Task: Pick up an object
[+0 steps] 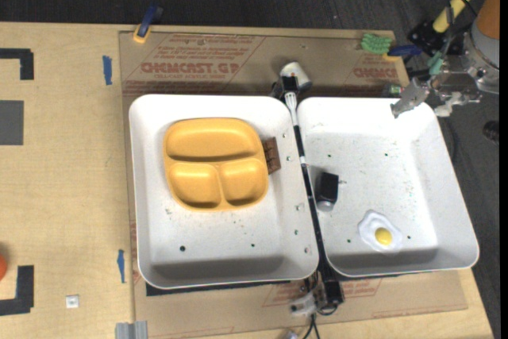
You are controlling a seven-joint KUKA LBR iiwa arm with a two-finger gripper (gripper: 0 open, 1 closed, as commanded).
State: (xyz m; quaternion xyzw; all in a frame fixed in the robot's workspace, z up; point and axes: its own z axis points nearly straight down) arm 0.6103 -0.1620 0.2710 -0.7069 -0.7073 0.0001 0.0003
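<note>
bench: brown board [238, 59] under both bins | blue clamp [146, 24] at its far-left corner | green clamp [375, 44] at far-right | blue tape marks [107, 69] along left edge

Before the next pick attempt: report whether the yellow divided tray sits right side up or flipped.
Cannot tell for sure. The yellow divided tray lies flat in the left bin; its three sections look rounded and bulging, suggesting flipped.

Bright, even overhead light, soft shadows, mild glare on the white bins [238, 111], slightly soft focus.
</note>
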